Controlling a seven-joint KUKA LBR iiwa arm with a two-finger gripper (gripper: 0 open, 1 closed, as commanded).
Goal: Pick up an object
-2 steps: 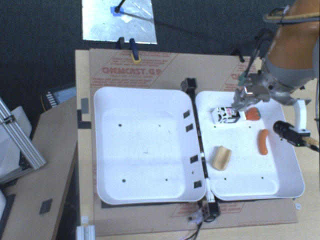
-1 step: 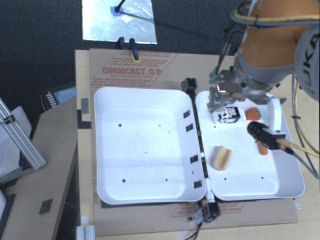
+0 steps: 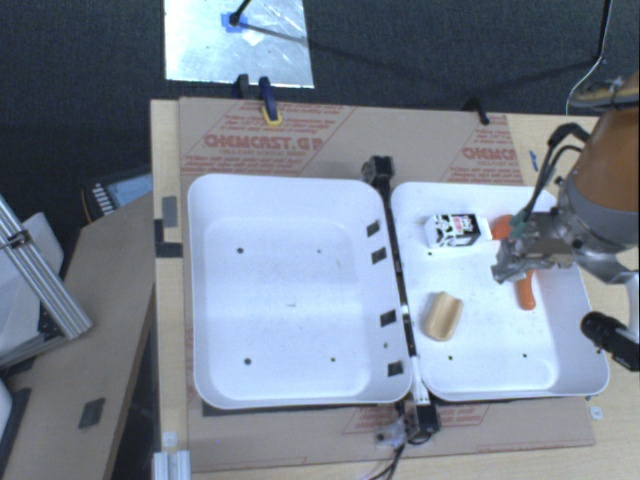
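Two shallow white bins are sitting side by side on the table. The left bin (image 3: 290, 288), filling the middle of the frame, has nothing lying in it. The right bin (image 3: 500, 368) is carrying three things: a small black-and-white carton (image 3: 452, 230) near its upper edge, a tan bread-like chunk (image 3: 442, 316) lower down near the divider, and an orange carrot-like piece (image 3: 524, 290) toward the right.

The claw (image 3: 522, 258) is hovering right over that orange piece at the right of the frame, and honestly I can't tell how far open it is or whether it's got hold of anything. The orange thing is short and bright, poking out just below the claw.

The table (image 3: 330, 138) is showing a cardboard sheet with red print under the bins, dark carpet is lying behind it, and a shiny metal plate (image 3: 240, 28) is sitting at the upper left.
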